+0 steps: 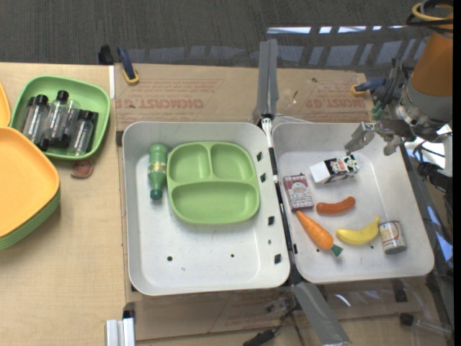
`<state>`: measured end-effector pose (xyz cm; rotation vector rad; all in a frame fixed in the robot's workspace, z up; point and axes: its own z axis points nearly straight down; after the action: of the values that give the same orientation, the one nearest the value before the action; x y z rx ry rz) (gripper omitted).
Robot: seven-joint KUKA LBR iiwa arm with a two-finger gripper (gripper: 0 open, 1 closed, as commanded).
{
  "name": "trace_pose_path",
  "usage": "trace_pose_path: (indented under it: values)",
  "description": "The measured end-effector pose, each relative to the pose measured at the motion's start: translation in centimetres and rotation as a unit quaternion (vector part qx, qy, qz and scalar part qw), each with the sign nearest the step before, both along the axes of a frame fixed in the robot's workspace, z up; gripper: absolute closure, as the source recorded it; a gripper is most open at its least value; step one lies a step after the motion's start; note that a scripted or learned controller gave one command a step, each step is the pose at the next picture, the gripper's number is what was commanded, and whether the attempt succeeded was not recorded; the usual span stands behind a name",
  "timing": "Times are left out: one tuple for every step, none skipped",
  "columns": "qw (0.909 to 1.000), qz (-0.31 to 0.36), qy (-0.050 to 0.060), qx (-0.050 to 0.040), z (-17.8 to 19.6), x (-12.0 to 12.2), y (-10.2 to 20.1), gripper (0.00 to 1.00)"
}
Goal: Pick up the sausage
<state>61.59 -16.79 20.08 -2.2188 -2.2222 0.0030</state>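
Gripper (pixel 372 137) sits at top right corner of right bin (pixel 418 254); can't tell its state from this angle. Sausage (pixel 336 206) lies mid-bin, below and left of gripper, w/ milk carton (pixel 334 169) between them. Long axis runs approx left-right, slight tilt. Carrot (pixel 318 230) and banana (pixel 358 233) close by.

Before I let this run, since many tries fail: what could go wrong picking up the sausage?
The sausage lies crowded: the carrot and banana sit just below it, the small card beside it. The gripper might nudge or grab one instead. Descending from the bin's upper edge, it could also clip the cow-print carton.
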Motion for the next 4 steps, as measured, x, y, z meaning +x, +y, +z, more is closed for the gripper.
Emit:
trace_pose_path:
  values:
    - [1.0000,-0.004,0.000,0.0001,-10.9,-3.2,-2.6,0.00]
    - [1.0000,0.004,0.000,0.0004,-11.0,-8.8,-0.3,0.00]
    - [1.0000,0.001,0.000,0.0001,-10.1,-8.8,-0.4,1.00]
    - [0.9991,-0.043,-0.001,-0.0006,-3.4,-2.8,-5.5,1.00]
